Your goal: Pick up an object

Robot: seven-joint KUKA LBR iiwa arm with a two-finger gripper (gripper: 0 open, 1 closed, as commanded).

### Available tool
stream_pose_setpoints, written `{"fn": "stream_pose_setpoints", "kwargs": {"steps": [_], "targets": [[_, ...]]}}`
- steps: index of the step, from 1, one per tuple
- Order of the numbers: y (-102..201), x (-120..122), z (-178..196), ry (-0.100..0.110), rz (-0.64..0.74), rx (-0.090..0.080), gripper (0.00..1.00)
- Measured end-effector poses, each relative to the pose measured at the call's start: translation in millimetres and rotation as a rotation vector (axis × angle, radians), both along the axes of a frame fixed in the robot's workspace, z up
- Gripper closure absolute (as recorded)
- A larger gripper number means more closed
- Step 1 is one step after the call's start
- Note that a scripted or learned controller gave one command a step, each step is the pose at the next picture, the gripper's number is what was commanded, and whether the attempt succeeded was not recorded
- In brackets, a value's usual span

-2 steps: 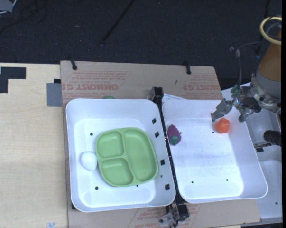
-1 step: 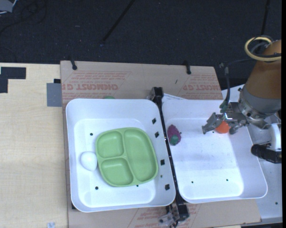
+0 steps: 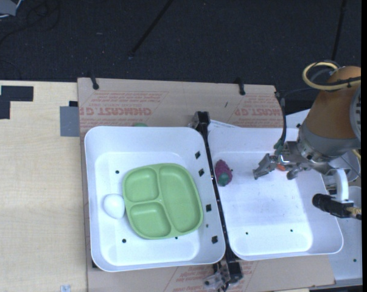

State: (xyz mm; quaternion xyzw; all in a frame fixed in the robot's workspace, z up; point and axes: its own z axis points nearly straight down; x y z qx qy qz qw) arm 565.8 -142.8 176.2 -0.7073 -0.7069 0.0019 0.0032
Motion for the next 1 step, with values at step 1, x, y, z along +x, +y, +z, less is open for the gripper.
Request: {"fn": "stream_pose_setpoints", "kwargs": {"steps": [1], "targets": [[1.4, -3.1, -64.3, 0.001, 0.000, 0.001, 0.00]]}}
